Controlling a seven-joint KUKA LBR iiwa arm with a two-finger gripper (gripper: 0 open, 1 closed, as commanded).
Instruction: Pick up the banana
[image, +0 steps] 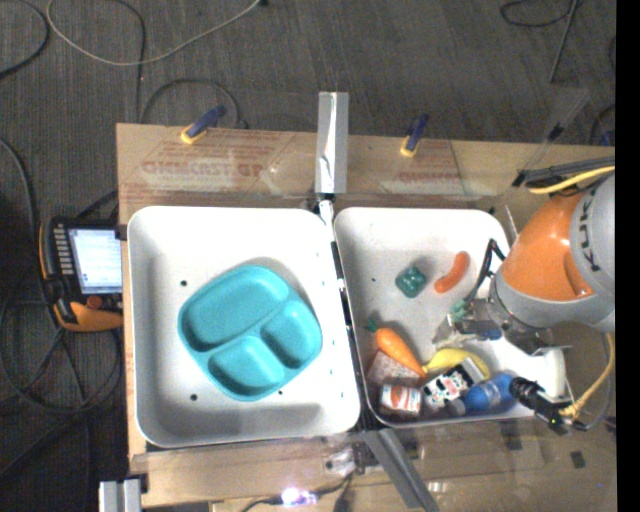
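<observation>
The banana (456, 357) lies in the right bin (380, 232), low in its right half, close to the near wall. Only part of its yellow body is exposed; its right end runs under the arm's wrist.

Handling, as a judgement: light, curved, smooth-skinned, probably a toy of firm plastic. It should bear a moderate squeeze, but it may roll or slide out of a pinch taken near a tapered tip. Best hold is across the thick middle, jaws closing square to its long axis.

Access is tight. A small black-and-white packet (447, 385) sits just below the banana, apparently touching. A blue item (487, 393) lies just beside that, toward the near right corner. A carrot (397, 348) lies near on the left, pointing at the bin's left wall, and a red-and-brown carton (397, 396) sits against the near wall. A green block (410, 281) and an orange-red sausage shape (453, 272) lie well apart, toward the far wall.

The gripper (478, 318) hangs just above and right of the banana, below the arm's orange band (545, 255). Whether the jaws are open or closed cannot be told, and nothing is visibly held.

Risk: a descent here may strike the packet or nudge the banana.

The left bin (145, 300) holds a teal divided tray (252, 330).
</observation>
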